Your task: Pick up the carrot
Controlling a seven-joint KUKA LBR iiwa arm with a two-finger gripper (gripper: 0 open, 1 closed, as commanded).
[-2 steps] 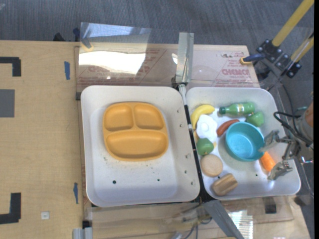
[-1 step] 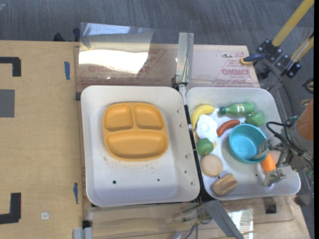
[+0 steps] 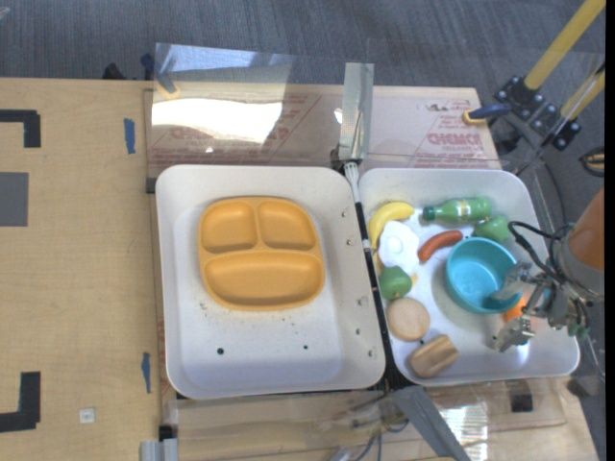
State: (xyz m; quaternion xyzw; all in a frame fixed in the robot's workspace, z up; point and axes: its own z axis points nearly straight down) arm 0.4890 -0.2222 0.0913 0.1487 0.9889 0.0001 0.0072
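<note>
I am lowering my hand (image 3: 519,317) at the right bin's (image 3: 553,358) near right corner, pinching the orange carrot (image 3: 516,305) beside the blue bowl (image 3: 478,273), so gripping looks done and lifting is remaining.

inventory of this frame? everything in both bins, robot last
left bin: 1, white, left of the pair
plate: 1, orange, three compartments, in left bin
right bin: 1, white, right of the pair
banana: 1, yellow, right bin, top left
bottle: 1, green, lying at right bin's top
egg: 1, white with yellow yolk, below banana
sausage: 1, red, left of bowl
bowl: 1, blue, mid right bin
green pieces: 2, one below egg, one above bowl
round slice: 1, tan, lower left
bun: 1, brown, bottom of right bin
carrot: 1, orange, at the gripper, mostly hidden
gripper: 1, metal, right of bowl
</note>
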